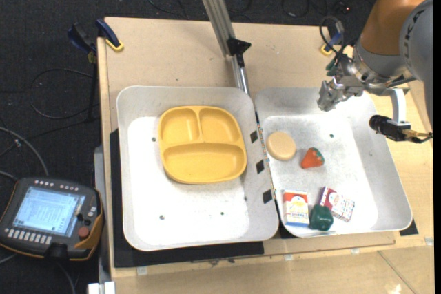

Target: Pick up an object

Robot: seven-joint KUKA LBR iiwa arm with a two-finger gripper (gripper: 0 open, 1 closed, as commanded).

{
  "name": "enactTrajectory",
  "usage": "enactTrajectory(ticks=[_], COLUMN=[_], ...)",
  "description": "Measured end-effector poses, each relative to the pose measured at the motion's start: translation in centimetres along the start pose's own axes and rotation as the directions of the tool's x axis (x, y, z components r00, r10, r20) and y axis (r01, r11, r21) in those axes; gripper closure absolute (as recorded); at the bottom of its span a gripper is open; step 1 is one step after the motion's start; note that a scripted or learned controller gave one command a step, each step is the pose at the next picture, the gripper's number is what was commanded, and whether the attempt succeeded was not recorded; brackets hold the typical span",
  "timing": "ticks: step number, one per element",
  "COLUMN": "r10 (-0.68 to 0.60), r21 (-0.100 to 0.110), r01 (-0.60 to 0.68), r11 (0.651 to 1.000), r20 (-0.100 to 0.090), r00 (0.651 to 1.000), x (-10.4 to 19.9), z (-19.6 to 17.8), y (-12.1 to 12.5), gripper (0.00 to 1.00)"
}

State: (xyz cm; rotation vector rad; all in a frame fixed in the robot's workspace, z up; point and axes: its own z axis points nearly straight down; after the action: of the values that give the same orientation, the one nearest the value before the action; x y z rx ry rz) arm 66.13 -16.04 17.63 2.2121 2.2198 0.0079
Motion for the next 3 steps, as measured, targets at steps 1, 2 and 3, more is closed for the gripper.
enactTrajectory(ticks=[1,2,3], r10=[0.0,0.0,-0.005], r21=[0.001,0.001,0.009], r01=[0.0,0.0,0.005], r11=[1.0,1.0,1.0], r20=[0.0,0.0,-0.005], r00=[1.0,1.0,1.0], x=[0.0,0.0,6.1], z=[-5.4,-10.9,-11.0], y=[0.2,0.5,0.3], gripper=[1.0,1.0,1.0])
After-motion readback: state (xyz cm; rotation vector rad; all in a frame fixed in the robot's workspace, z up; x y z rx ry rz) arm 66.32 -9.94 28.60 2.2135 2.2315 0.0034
